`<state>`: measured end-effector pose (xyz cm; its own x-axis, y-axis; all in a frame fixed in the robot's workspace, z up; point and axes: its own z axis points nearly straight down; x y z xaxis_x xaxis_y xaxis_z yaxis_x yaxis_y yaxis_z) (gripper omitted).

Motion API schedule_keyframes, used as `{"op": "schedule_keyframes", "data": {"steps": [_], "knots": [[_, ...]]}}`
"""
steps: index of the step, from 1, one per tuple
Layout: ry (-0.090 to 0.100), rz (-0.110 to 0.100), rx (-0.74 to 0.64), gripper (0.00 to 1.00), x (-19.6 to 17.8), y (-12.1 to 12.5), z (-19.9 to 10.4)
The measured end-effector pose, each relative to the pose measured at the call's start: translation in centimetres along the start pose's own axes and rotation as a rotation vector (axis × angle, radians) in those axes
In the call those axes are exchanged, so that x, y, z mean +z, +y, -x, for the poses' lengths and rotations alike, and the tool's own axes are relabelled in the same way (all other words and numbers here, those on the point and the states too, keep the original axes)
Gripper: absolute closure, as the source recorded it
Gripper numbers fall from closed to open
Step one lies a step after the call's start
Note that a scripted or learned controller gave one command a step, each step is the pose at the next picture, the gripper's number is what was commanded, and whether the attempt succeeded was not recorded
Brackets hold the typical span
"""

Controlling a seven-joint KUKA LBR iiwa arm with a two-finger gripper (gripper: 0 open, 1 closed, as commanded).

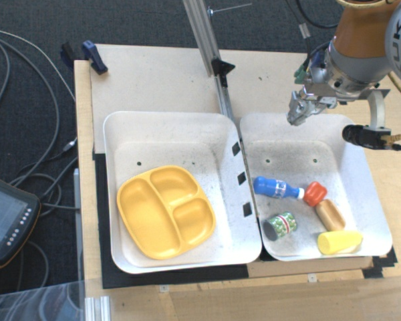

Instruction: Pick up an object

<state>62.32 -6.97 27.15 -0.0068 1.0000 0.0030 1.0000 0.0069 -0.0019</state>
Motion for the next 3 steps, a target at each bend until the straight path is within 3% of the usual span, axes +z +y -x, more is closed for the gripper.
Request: {"op": "schedule_keyframes", "data": {"steps": [3], "knots": [[0.000,-0.003,0.000,1.00,2.7,-4.7,-15.4]]}}
